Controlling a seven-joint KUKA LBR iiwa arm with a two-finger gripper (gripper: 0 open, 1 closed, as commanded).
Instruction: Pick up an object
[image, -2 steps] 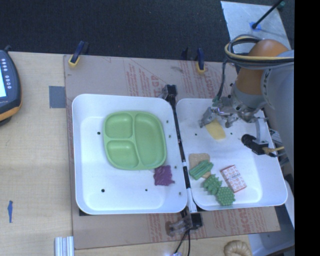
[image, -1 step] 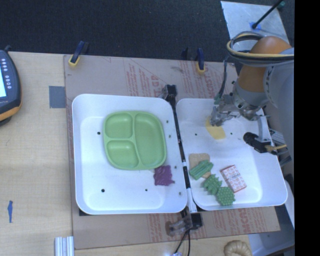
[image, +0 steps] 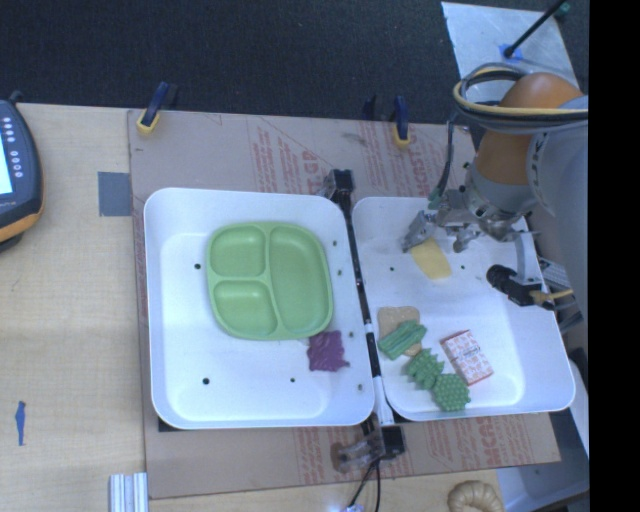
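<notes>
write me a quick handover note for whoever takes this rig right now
Gripper: low over the top of the right white bin, just above the pale yellow block; whether it grips anything cannot be told.
Right bin also holds a tan flat piece, green ridged toys and a small red-and-white packet.
Left white bin: green divided plate, purple crumpled piece.
Done: nothing visibly lifted.
Left: grasp and lift one object.

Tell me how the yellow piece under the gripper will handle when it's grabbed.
The yellow piece looks like a small flat wedge, so it is probably light and unlikely to roll. Lying low on the right bin floor, it may be hard to get fingers around and could slide instead. The gripper sits at its upper edge; whether it is soft or rigid I can't tell.
</notes>
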